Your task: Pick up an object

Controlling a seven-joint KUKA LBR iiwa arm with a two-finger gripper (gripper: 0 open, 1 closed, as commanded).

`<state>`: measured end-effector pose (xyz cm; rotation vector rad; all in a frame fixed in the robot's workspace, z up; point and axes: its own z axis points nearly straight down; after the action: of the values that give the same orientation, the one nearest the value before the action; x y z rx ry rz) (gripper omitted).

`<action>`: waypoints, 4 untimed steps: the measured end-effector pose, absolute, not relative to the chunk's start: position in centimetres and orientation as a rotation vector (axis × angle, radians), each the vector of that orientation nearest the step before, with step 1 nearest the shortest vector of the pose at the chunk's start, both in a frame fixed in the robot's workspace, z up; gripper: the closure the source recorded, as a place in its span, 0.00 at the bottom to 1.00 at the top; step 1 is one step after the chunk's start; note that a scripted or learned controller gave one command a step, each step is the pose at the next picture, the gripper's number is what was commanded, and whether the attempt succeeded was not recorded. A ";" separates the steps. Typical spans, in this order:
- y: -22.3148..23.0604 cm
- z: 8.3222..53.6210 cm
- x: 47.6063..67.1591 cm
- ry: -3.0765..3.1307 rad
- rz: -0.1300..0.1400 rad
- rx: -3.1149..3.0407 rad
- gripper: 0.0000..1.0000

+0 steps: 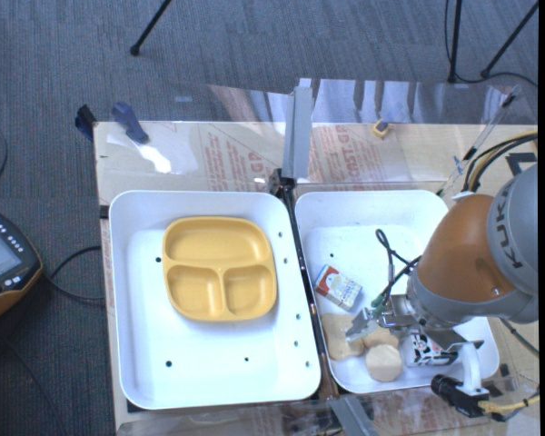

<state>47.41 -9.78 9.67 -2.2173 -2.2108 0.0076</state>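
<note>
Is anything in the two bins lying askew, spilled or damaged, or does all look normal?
Nothing is spilled or visibly damaged. The yellow divided plate lies flat in the left bin. In the right bin, a small red-and-white carton lies tilted on its side beside pale rounded pieces, loosely heaped near the arm.

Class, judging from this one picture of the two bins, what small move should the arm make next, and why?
Probably a short descent: the tool hangs low in the right bin, just above the pale round object and beige pieces, none visibly held.
</note>
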 end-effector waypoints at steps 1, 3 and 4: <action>-10.1 10.2 47.4 -2.195 0.013 -2.224 1.00; -3.2 18.3 47.6 -2.215 0.010 -2.216 0.00; -8.3 8.9 47.8 -2.217 -0.006 -2.225 0.00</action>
<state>47.80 -8.33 8.94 -2.2247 -2.2168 -0.0056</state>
